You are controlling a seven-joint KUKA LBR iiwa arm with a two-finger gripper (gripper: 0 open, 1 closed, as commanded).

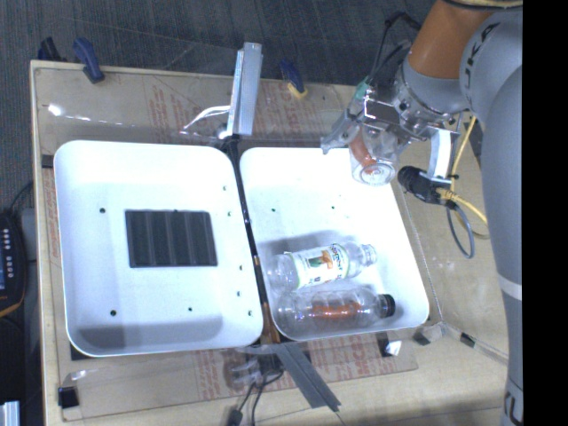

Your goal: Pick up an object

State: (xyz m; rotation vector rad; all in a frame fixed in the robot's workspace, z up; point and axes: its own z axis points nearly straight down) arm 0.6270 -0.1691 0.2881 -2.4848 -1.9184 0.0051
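Lower right of frame, right bin (404,238): two clear plastic bottles lie on their sides near its front edge, one just behind the other and apparently touching. Nearest, a bottle with a dark cap (335,307), cap toward frame right, reddish tint inside. Behind it, a bottle with a white and orange label (324,264), clear cap end pointing right. Left bin (89,185), left half of frame: a dark ribbed rectangular panel (170,238) lies flat at its centre. Farther back, upper right: gripper (371,140) hangs over the right bin's back right corner, closed around a small clear cup with a reddish inside (370,161), cup tilted, mouth facing the camera, lifted off the bin floor
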